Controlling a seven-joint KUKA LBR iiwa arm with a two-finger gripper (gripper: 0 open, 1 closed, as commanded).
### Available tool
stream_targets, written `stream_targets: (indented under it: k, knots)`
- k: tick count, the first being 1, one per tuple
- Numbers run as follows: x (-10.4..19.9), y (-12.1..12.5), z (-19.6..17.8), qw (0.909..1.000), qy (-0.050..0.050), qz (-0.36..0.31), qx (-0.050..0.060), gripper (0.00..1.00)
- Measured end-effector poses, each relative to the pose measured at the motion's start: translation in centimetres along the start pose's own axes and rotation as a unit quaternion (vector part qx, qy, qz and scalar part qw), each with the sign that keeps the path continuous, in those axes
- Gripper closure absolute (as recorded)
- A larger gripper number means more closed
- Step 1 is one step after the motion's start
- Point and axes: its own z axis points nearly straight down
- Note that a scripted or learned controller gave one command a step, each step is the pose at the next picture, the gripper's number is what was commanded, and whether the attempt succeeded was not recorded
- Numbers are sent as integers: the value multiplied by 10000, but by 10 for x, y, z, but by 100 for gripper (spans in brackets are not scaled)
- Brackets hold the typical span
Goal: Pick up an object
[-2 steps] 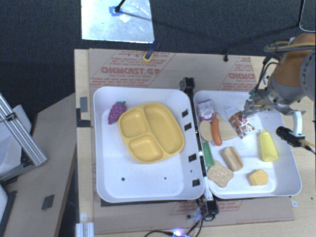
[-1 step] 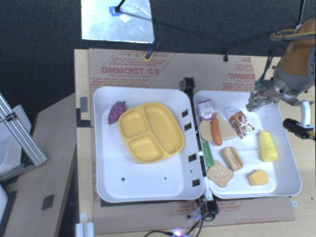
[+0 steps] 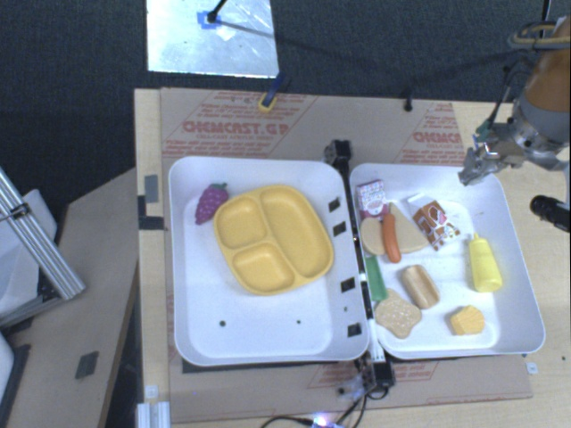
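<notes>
The hand (image 3: pixel 475 163) hangs above the far right corner of the right bin (image 3: pixel 522 266), just over its far rim, and nothing sits between its fingers. Whether those fingers are spread or pinched together I cannot tell at this angle.

All the likely targets lie nearer the front of the table and toward the left of the hand. Closest is the small brown carton (image 3: pixel 432 223), resting tilted, down and left of the hand. The yellow bottle (image 3: pixel 484 263) lies almost straight toward the table's front edge from the hand, its long axis running front to back with the cap at the far end. Beyond these are the orange sausage (image 3: pixel 391 234), lying on a slice of bread (image 3: pixel 407 235) with its length also front to back, a hot dog bun (image 3: pixel 419 285), a toast piece (image 3: pixel 397 315), a cheese cube (image 3: pixel 467 320) and a green stick (image 3: pixel 374 277) along the bin's left wall. A pink and white packet (image 3: pixel 370 197) stands near the far left corner of this bin.

The left bin (image 3: pixel 187 239) holds a yellow divided tray (image 3: pixel 268 237) and purple grapes (image 3: pixel 211 202).

Red print on the cardboard (image 3: pixel 232 123) under the bins seems to read "CHEMCAST", with further letters unclear. The carton's label is too small to read.
</notes>
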Motion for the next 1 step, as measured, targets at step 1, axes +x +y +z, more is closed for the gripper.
stream_targets:
  k: [1]
  knots:
    - [40,-31,9,10000,13,-2,41,100]
